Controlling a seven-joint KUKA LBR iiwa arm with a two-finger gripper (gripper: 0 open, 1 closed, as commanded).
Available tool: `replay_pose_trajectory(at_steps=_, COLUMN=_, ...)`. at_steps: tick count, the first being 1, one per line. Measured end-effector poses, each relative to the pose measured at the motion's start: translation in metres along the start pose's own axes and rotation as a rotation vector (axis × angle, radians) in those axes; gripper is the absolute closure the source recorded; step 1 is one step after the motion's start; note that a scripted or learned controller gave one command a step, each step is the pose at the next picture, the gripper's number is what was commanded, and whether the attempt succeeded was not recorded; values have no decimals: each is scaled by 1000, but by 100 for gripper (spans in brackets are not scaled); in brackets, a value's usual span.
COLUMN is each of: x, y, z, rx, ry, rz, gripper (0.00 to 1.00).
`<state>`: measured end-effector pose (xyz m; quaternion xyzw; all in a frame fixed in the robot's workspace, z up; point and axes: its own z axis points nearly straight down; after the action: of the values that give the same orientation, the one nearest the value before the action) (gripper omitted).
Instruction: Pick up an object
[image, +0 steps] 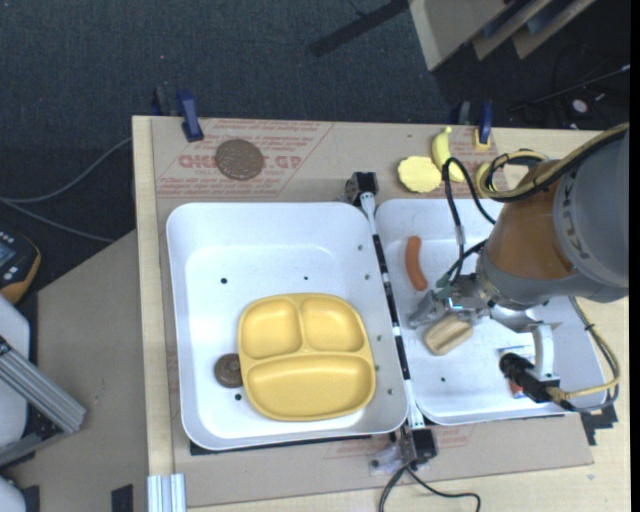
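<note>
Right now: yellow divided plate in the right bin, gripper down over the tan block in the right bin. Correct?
Not quite. The camera view shows the yellow divided plate in the left bin, not the right. The rest stands: the gripper is down by the tan block in the right bin.

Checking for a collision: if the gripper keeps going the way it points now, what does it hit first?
The gripper points down into the right bin, so probably the tan bread-like piece right beside it, or the bin floor; depth is unclear.
</note>
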<state>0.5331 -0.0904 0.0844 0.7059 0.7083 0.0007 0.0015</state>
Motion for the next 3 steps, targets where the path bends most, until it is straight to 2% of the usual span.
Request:
replay_pose_trajectory(at_steps=1, x=-1, y=-1, z=-10, rx=0, ry=0, rz=3, gripper=100)
replay_pose_trajectory(at_steps=2, x=-1, y=-1, z=-10, rx=0, ry=0, rz=4, gripper=0)
replay_pose_trajectory(at_steps=3, x=-3, y=-56, z=0, rx=9, ry=4, rz=5, gripper=0)
